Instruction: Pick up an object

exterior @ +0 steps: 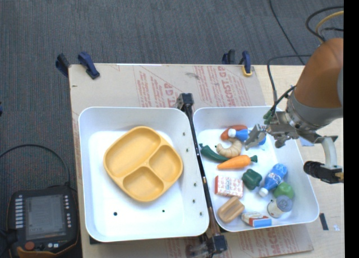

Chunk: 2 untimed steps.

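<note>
Grey carpet surrounded the tabletop (140, 86), whose cardboard cover bore red printed lettering, upside down and not legible. Left bin (92, 217): one yellow three-compartment plate (143, 163). Right bin (309, 203): orange carrot (234, 162), long axis roughly left to right with its green top pointing right; green pepper (211, 152); croissant-shaped piece (230, 149); red-and-white packet (229, 186), print unreadable; blue bottle (272, 178), tilted; tan bread piece (230, 209). Jaws (259, 135) hovered over the right bin's upper part beside the croissant-shaped piece; whether parted or closed could not be told.
</note>
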Each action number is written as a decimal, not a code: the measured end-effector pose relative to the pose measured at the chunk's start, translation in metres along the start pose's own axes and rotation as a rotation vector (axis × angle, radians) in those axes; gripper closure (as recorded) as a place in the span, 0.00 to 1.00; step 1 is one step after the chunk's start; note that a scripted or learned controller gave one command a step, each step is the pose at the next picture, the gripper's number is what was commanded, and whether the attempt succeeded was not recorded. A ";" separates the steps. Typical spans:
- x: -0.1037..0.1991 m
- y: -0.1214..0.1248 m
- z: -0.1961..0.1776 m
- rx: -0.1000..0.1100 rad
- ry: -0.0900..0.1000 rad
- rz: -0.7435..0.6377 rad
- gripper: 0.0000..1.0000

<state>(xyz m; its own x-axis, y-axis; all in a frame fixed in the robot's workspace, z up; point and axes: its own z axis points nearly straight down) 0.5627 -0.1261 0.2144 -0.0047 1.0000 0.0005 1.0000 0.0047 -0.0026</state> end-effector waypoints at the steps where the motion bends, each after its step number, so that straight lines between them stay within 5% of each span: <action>1: -0.011 0.053 0.114 -0.007 0.001 0.004 0.00; 2: -0.012 0.050 0.109 0.004 0.003 0.005 1.00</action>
<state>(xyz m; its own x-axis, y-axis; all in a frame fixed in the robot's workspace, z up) 0.6130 -0.1373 0.1052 0.0002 1.0000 0.0034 1.0000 -0.0002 -0.0070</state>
